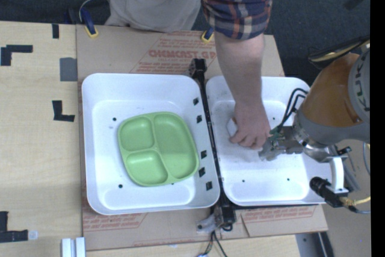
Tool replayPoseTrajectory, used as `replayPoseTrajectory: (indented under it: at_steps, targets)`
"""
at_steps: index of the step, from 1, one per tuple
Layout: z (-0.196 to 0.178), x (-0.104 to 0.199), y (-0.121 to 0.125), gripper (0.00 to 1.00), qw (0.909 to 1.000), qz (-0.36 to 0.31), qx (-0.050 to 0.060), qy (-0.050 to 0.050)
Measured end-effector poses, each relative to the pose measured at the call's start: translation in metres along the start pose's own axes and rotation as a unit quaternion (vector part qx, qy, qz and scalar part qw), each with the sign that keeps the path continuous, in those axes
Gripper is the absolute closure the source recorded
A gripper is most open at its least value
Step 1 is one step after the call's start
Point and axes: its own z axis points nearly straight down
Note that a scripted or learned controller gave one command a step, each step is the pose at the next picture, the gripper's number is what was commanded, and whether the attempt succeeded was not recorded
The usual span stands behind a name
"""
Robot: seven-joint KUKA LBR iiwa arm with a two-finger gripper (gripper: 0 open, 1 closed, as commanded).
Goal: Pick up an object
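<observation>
- Hovering low in the right bin (pixel 240 189), the end effector (pixel 272 147) sits at about 3 o'clock of that bin's floor, pointing toward 9 o'clock; its state I cannot tell, as its tip is small and dark against the tray.
- Just beside it, at its 9 o'clock, a person's hand (pixel 249 129) is reaching down into the same bin, curled over a small pale object (pixel 232 127) that lies near the bin's centre, toward its left wall. That object is mostly hidden, so its shape is unclear.
- Behind the end effector, toward 3 o'clock, the grey arm with its orange band (pixel 334 96) leans in from the desk's edge.
- Across the divider, at 9 o'clock, the left bin (pixel 99 99) carries a green sectioned plate (pixel 157 148), lying flat near its middle and well apart from the arm.
- In my judgement, the pick should wait until the hand is clear of the bin; closing now risks pinching the person.
- A good grasp would then call for centring over the pale object, descending straight, and closing only once it sits squarely in reach.
- The plate looks wide and shallow, a harder target by its rim.
</observation>
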Motion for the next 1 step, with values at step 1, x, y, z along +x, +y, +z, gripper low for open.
replayPoseTrajectory:
  at_steps: [1]
  targets:
    - [0.0003, 0.0, -0.0002, 0.0, 1.0, 0.0, 0.0, 0.0]
